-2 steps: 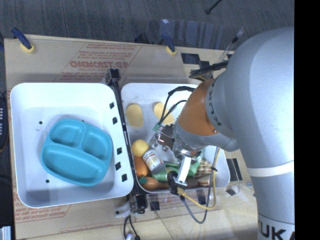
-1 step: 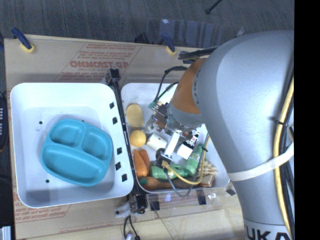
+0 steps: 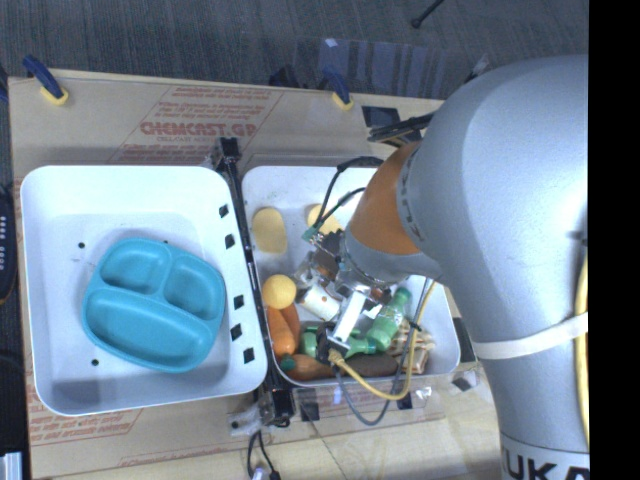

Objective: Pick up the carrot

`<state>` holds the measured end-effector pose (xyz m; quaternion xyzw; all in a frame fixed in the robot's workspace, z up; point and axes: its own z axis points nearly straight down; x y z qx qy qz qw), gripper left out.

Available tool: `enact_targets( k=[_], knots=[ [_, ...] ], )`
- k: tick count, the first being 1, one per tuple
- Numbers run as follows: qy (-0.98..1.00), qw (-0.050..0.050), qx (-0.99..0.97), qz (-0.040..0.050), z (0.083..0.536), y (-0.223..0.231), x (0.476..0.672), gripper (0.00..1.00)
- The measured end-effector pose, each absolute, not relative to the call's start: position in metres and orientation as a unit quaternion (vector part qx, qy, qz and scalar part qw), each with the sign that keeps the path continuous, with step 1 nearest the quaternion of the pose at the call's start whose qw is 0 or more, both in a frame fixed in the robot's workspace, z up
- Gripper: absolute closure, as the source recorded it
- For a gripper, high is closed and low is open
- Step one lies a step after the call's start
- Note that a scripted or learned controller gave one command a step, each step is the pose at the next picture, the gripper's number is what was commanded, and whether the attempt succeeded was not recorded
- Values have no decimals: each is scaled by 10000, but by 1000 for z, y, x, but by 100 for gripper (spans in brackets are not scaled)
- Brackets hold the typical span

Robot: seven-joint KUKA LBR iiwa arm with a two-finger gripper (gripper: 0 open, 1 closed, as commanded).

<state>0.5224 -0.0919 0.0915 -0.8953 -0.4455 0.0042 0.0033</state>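
Worktop (image 3: 150, 118): brown board with red print, carrying two white bins side by side. A blue clamp (image 3: 45, 80) sits at its upper left corner and a second clamp (image 3: 340, 93) on its top edge near the middle.

Left bin (image 3: 40, 268): holds one blue divided plate (image 3: 152, 303), lying flat in the lower middle of the bin.

Right bin (image 3: 285, 183): crowded in its lower half. The carrot (image 3: 282, 330) lies lengthwise against the bin's left wall, in the lower left of the bin. A yellow ball (image 3: 279, 290) sits at its upper end, touching or nearly touching it. An orange-brown piece (image 3: 308, 369) lies at its lower end, along the bottom wall. A pale yellow item (image 3: 268, 228) rests higher up, near the left wall and apart from the ball. Green items (image 3: 388, 326) are bunched in the lower right of the bin.

Arm (image 3: 500, 218): enters from the right of the frame and covers much of the right bin. Its orange band (image 3: 380, 213) is above the bin's middle, and its lower end is down among the items, just right of the carrot.

Jaws: hidden among the wrist hardware and clutter. Whether they are spread or closed cannot be told, and no item can be confirmed between them.
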Motion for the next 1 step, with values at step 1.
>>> enact_targets(
  k=[1],
  knots=[
    [-4135, 11, -9105, -9, 196, -75, 623, 0]
  ],
)
